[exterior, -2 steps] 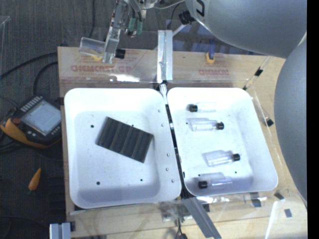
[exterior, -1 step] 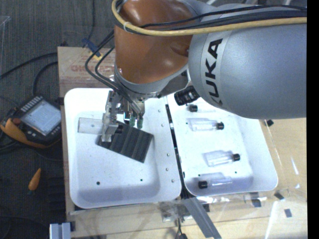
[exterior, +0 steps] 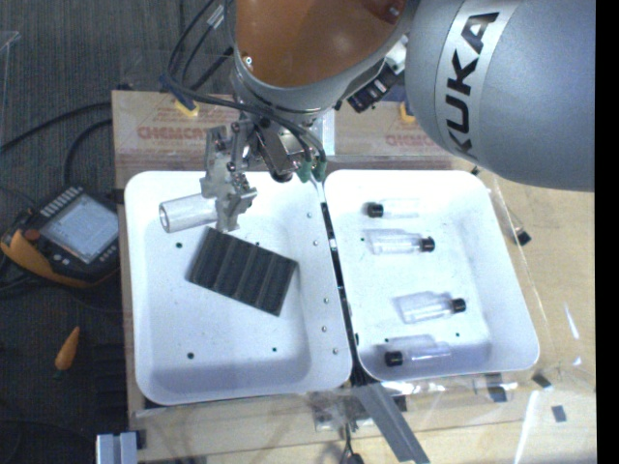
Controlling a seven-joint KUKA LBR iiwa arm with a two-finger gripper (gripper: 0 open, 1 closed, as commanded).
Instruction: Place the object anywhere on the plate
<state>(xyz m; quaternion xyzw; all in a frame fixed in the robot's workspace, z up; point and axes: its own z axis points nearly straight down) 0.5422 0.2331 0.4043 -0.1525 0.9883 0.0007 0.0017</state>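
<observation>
Letting go too early is the main risk, as I judge it: the clear vial [exterior: 186,213] is round and lies on its side, so if it comes free short of the dark ribbed plate [exterior: 241,272] it could roll across the smooth floor of the left bin [exterior: 155,356] toward the far left wall. A second risk is a weak hold, since the hand [exterior: 230,193] seems to meet the vial only at its right end, leaving most of its length sticking out to the left; a tilt or a bump against the plate's near edge could lever it loose.

The hand sits over the far part of the left bin, fingers pointing down and drawn close together, apparently pinching the vial's right end, though the contact itself is too small to confirm. The vial lies just left of the hand, beyond the plate's far left corner and apart from it. Four more vials [exterior: 399,244] rest in the right bin [exterior: 503,269].
</observation>
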